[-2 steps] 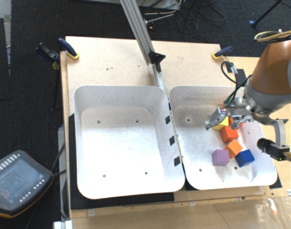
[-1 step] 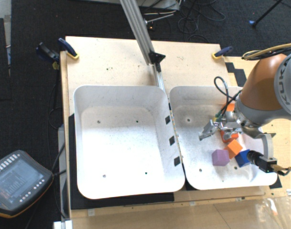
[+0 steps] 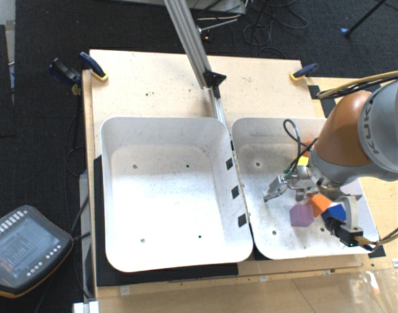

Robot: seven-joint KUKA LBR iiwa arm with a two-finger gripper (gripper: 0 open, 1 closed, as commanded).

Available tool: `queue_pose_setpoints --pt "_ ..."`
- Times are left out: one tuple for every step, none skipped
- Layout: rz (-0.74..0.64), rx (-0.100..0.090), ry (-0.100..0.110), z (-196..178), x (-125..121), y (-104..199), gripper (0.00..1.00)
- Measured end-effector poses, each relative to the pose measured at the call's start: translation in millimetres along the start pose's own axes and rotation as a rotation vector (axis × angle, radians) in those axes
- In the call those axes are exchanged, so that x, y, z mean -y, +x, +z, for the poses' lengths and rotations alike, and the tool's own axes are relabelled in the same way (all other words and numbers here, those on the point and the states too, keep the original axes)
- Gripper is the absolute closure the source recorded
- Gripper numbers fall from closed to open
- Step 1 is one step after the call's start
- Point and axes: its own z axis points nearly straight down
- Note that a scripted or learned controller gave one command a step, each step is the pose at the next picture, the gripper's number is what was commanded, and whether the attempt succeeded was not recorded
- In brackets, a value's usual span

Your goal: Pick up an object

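Note:
In the right bin (image 3: 264, 149), a purple block (image 3: 301, 214) lies near the front, with an orange piece (image 3: 320, 203) and a blue block (image 3: 335, 212) just to its right. A small yellow object (image 3: 303, 162) peeks out beside the wrist. My gripper (image 3: 277, 189) hangs low over the middle of this bin, just left of and above the purple block, its metal fingers pointing left. I see nothing between them. The arm's orange band (image 3: 339, 139) covers the bin's right part.
The left bin (image 3: 114, 175) sits beside the right one, divided by a rim with black markers (image 3: 235, 191). A slanted metal rail (image 3: 189, 34) runs down to the bins' back edge. A teach pendant (image 3: 23, 246) lies at the lower left. Clamps (image 3: 94, 67) hold the board's corners.

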Motion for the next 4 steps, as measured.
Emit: queue_pose_setpoints --pt "0.000 0.001 -0.007 -13 -2 0 1.00" --pt "-0.003 0.003 -0.011 -56 0 1 1.00" --pt "-0.004 0.003 -0.011 -100 -4 6 1.00" --pt "-0.004 0.003 -0.012 -148 -6 6 1.00"
